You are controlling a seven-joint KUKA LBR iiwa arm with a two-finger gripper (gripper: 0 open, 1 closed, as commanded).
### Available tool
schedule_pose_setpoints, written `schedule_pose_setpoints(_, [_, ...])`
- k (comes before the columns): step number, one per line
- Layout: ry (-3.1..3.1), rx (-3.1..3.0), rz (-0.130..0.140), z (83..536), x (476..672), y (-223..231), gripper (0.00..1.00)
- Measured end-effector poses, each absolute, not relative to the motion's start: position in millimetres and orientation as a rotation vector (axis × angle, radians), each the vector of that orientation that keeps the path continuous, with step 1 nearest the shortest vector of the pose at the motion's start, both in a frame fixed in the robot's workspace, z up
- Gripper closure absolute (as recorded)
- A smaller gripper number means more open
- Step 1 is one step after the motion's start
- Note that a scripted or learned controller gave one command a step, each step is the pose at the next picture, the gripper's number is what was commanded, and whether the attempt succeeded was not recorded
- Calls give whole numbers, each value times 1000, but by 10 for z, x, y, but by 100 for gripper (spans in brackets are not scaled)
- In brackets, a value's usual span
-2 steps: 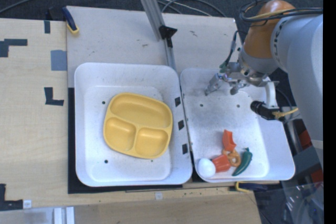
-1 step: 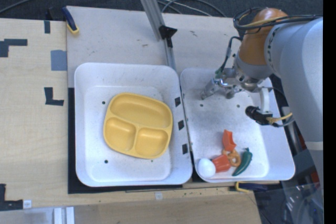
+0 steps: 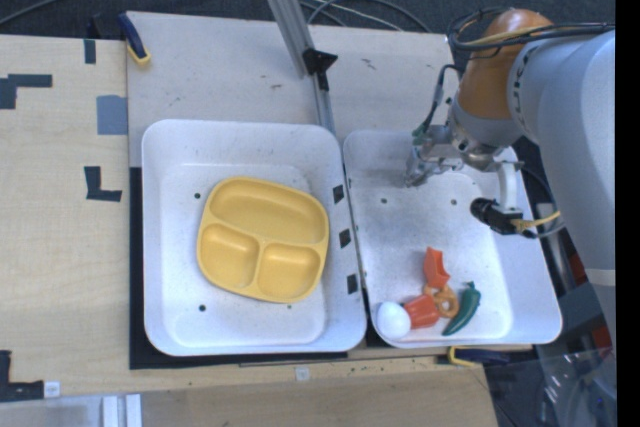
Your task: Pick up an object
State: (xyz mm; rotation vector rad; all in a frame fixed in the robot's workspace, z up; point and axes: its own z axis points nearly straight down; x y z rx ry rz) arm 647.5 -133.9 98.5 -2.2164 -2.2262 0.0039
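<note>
The claw [image 3: 418, 170] hangs low over the upper part of the right bin [image 3: 520, 300], right of the frame's centre, and whether it is spread or closed cannot be told from this slant, with nothing seen in its hold. The pickable things lie well apart from it in that bin's lower corner: a white egg [image 3: 393, 319], orange pieces [image 3: 432, 287] and a green pepper [image 3: 464, 308] clustered together. The left bin [image 3: 165, 215] carries a yellow divided plate [image 3: 262, 239].
</note>
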Motion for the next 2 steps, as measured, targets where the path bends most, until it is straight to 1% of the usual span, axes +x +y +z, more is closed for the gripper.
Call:
schedule_pose_setpoints(1, [-2227, -2222, -5, 1532, 6588, -1319, 100])
schedule_pose_setpoints(2, [-2228, -2222, -5, 2076, 6705, -1302, 100])
